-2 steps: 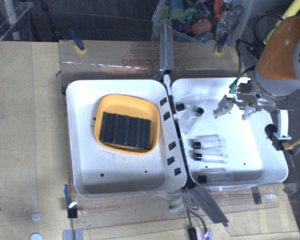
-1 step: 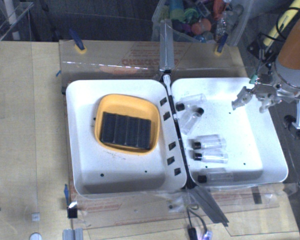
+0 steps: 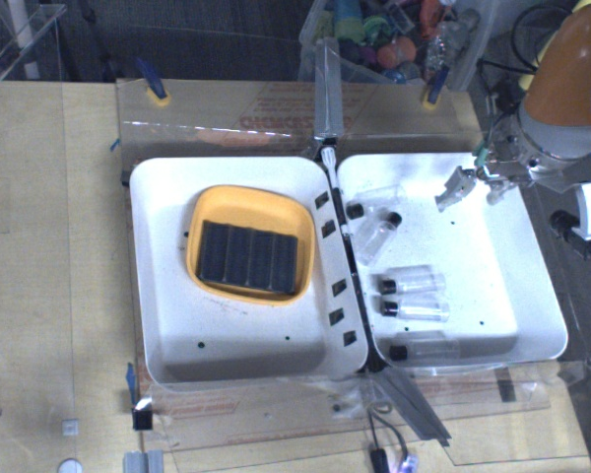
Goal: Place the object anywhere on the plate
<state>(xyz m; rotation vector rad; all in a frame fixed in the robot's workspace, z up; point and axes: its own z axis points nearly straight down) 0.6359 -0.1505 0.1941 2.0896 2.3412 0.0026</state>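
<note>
in the camera view, two white bins sit side by side on the worktop (image 3: 39,264). the left bin (image 3: 158,353) holds a yellow plate (image 3: 202,210) with a dark ridged block (image 3: 251,257) lying flat on it. the right bin (image 3: 512,313) holds small clear tubes with black caps.

the arm (image 3: 566,77) comes in at the upper right of the frame. its tool (image 3: 468,183) hangs over the top edge of the right bin. it is too small and blurry to say if it is spread or pressed together. nothing can be seen pinched in it.

the things to pick seem to be the tubes, and they all lie in the right bin, well apart from the plate. the step in hand looks like reaching down for one tube. to do it well, the tool should go for a tube that lies alone, like the upper tube (image 3: 379,233) near the wall between the bins. it should come straight down over the middle of the tube and close across its thin side, so the tube does not roll away. the two tubes in the middle (image 3: 414,296) lie just beside each other, so a grab there could push one off.

the count: two bins, one plate, one dark block, one arm. about four tubes can be made out, maybe five. one low tube (image 3: 424,348) is faint and hard to see. a clear box of bright toys (image 3: 394,18) sits at the top of the frame.
</note>
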